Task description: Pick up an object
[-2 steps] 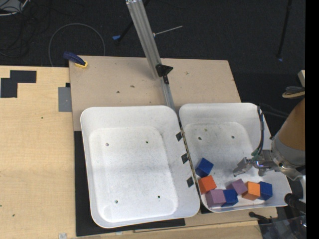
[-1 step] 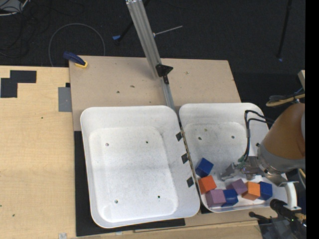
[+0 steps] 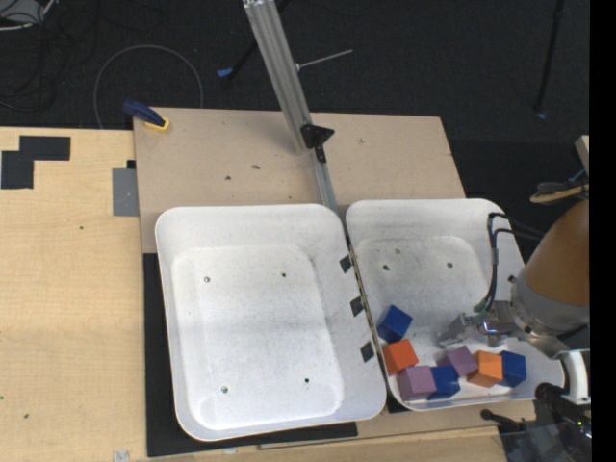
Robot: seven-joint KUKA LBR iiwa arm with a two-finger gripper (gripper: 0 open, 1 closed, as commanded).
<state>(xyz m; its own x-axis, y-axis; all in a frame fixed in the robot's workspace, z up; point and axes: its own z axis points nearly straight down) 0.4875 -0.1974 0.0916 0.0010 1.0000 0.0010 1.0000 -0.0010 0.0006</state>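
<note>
From my station I see the arm (image 3: 563, 277) reaching in from the right, its orange band above the grey wrist, with the gripper (image 3: 462, 331) low inside the right bin (image 3: 423, 221). One metal finger pokes out toward the left just above the bin floor; from this angle I cannot tell how wide the gripper is set, and I see nothing clamped in it.

The blocks are all gathered in the near part of the right bin. A blue cube (image 3: 394, 322) sits farthest left and a little farther back, next to the divider between the bins. Just near of it is an orange cube (image 3: 400, 355). Nearer still, against the front wall, a purple cube (image 3: 417, 381) touches a second blue cube (image 3: 445, 380). To the right of those lie a smaller purple cube (image 3: 461, 360), another orange cube (image 3: 490, 367) and a third blue cube (image 3: 513, 368), packed close together just near of the gripper.

The left bin (image 3: 192, 229) sits beside it, both resting on the bench (image 3: 241, 157). A slanted aluminium rail (image 3: 279, 61) rises from behind the bins.
</note>
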